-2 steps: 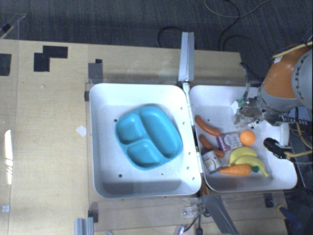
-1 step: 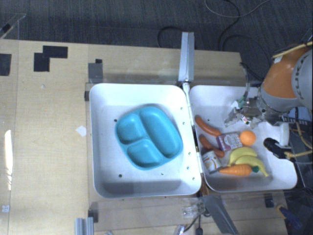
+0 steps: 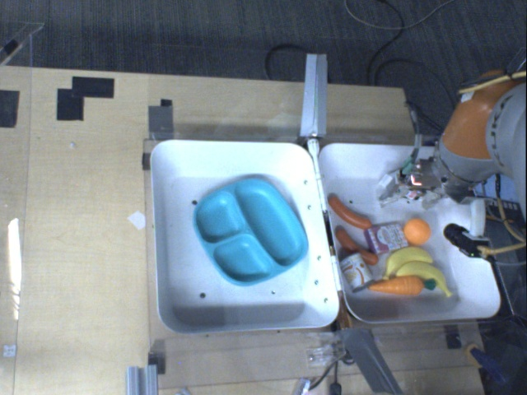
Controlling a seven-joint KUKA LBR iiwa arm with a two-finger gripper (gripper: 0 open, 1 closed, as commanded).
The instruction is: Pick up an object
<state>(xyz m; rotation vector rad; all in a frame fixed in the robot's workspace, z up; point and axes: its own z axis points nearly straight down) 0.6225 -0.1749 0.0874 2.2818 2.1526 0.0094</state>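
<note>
Nearest the camera in the right bin (image 3: 486,299) lie a carrot (image 3: 397,286) and, touching it, a banana (image 3: 420,264). Just behind them sit a purple packet (image 3: 385,238) and an orange (image 3: 417,232), with a red sausage (image 3: 350,212) toward the divider. The left bin (image 3: 169,220) holds a blue divided plate (image 3: 249,228). Farther back, the gripper (image 3: 405,186) hangs above the right bin's far part; whether it is wide or narrow cannot be told, and nothing shows between its tips.
</note>
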